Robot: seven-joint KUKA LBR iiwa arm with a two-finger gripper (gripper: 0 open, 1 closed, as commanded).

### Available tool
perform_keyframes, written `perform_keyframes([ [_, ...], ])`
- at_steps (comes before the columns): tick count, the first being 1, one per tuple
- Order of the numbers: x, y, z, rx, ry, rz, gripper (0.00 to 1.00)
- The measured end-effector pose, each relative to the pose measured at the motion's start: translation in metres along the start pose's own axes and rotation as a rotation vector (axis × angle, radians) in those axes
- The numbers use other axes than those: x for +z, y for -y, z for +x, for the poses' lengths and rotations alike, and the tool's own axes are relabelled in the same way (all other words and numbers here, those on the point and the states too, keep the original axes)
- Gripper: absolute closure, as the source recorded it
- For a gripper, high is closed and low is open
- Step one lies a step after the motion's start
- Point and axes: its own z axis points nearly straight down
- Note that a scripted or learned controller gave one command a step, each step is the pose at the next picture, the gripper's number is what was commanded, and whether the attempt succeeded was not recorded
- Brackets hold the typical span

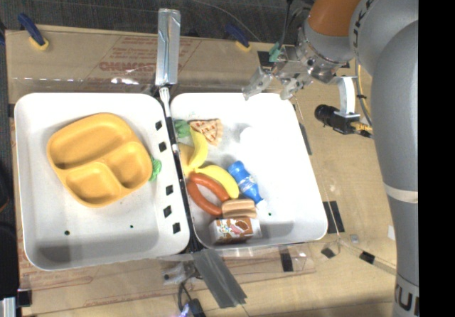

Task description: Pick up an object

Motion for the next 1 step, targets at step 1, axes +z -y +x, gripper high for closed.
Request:
perform_keyframes([
  [1, 0.1187, 0.0448, 0.0128, -0.026, -0.002, 0.009, 0.0],
])
